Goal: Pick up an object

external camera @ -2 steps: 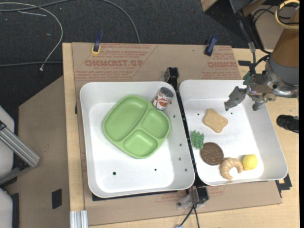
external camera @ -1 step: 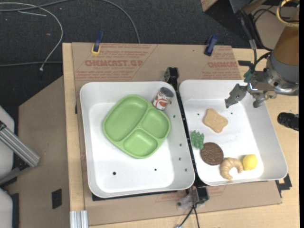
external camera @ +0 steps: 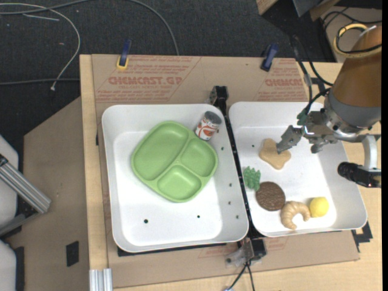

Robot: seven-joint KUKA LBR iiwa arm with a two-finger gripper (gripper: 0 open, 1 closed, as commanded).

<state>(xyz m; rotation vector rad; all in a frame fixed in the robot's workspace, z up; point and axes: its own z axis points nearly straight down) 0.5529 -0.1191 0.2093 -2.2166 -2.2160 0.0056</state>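
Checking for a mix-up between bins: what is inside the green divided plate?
The green plate shows bare compartments, nothing covered. A small can lies beside its upper right rim, in the left bin.

A: What is sitting in the left bin (external camera: 121, 223)?

B: A divided plate (external camera: 174, 160) is lying in its middle, with a small can (external camera: 207, 125) tipping at the plate's far right corner.

A: And the right bin (external camera: 348, 217)?

B: A biscuit (external camera: 274, 154) is lying toward the back. A leafy sprig (external camera: 251, 176) is sitting by the left wall, a round patty (external camera: 270, 196) just beside it, and a croissant (external camera: 294, 213) is touching a lemon (external camera: 319, 207) near the front.
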